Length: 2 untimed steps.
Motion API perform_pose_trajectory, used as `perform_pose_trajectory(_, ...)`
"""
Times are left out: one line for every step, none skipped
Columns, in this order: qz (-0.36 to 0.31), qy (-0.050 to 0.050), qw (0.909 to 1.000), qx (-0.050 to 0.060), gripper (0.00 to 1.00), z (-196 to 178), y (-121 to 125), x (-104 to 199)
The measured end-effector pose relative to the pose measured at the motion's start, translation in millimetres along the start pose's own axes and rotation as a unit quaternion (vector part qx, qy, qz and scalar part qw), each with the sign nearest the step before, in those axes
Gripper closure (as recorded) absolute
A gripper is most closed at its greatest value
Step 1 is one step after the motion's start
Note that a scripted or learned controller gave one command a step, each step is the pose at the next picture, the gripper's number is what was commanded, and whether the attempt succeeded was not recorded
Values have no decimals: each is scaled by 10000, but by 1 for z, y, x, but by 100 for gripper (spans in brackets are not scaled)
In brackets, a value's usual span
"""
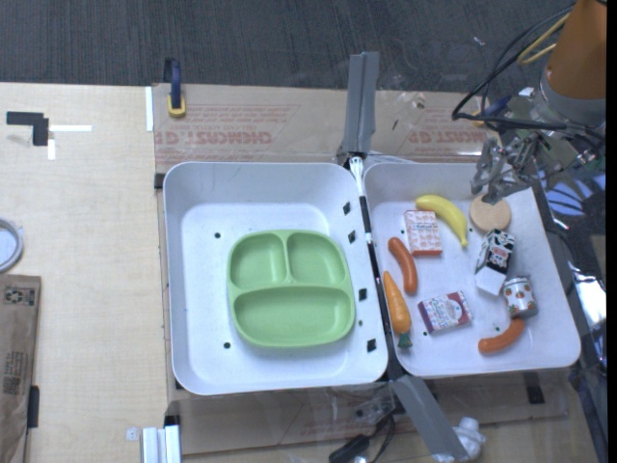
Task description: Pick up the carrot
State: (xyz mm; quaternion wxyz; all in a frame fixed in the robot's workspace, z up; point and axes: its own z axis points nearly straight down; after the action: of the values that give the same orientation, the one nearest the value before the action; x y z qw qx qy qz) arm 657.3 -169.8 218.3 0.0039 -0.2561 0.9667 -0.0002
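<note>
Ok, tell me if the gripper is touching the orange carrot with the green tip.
Apart. In the camera view the gripper hangs over the right bin's far edge, while the orange carrot lies by the bin's left wall, with the banana between them.

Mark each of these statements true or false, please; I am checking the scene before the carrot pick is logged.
1. The orange carrot with a green tip lies in the right white bin, near its left wall. True.
2. The green divided plastic plate sits in the right bin. False: it sits in the left white bin.
3. The two-finger gripper is clamped on the carrot. False: it hangs over the bin's far right corner, apart from the carrot.
4. The yellow banana lies beside the round tan disc. True.
5. The carrot rests on the plate. False: it lies on the bin floor.
</note>
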Motion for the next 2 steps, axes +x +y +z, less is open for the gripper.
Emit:
perform_pose_trajectory(-1262, 0, 9920, 0, 100, 4, -43, 21)
perform_pose_trajectory(-2280, 9, 9737, -19, 100, 8, -16, 6)
